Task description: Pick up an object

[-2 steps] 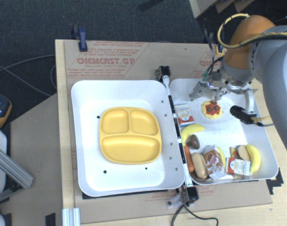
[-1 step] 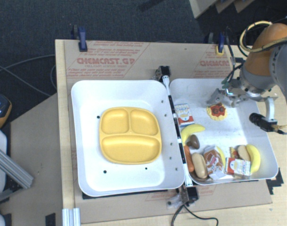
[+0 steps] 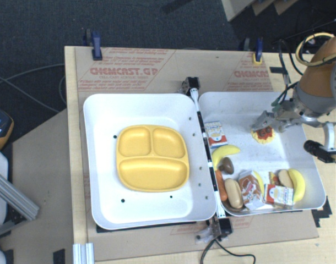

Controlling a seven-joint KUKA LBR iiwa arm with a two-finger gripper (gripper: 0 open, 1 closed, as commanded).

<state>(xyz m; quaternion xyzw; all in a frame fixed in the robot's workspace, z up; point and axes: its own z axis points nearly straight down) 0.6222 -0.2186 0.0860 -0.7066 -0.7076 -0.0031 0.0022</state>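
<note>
Pizza toy sits under my claw in the right bin; fingers apart or together, I cannot tell. Two bananas lie nearer, left.

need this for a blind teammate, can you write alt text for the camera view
The arm's end effector hovers over a small red-and-yellow toy in the right bin, where toy foods crowd the near edge. The left bin holds a yellow divided plate.

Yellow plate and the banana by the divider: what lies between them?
Bare white floor of the left bin, then the divider, between plate and banana, in the camera view.
</note>
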